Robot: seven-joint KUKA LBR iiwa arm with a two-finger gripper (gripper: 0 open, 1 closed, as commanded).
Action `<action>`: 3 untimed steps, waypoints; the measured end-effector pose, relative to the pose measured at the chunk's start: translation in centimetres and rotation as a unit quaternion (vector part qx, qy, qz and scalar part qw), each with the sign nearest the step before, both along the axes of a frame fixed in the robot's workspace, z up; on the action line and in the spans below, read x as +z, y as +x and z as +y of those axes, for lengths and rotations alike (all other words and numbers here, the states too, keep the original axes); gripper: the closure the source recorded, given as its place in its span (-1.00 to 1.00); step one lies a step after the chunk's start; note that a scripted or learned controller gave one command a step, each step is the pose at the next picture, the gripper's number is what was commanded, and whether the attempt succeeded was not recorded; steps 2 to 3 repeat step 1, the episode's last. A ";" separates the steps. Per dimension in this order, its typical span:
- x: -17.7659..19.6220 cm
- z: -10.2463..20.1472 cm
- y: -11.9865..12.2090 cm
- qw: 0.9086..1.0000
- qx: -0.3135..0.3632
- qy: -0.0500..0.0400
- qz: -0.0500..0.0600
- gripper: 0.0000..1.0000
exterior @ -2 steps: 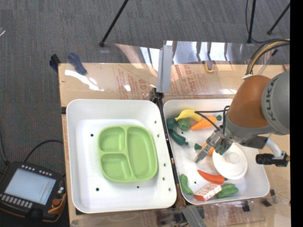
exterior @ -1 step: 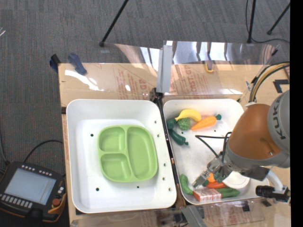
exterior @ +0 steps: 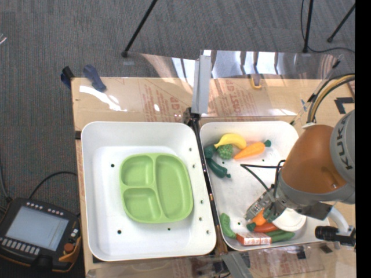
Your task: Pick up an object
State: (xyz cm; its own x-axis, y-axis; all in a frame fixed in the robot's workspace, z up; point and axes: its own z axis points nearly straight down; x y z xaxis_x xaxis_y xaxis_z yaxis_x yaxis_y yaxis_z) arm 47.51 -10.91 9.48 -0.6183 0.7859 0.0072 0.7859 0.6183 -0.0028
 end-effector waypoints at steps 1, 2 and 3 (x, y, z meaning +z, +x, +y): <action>9.5 4.2 0.3 1.000 -0.004 -0.002 -0.007 1.00; 9.5 4.2 0.3 1.000 -0.004 -0.002 -0.007 1.00; 9.5 4.2 0.3 1.000 -0.004 -0.002 -0.007 1.00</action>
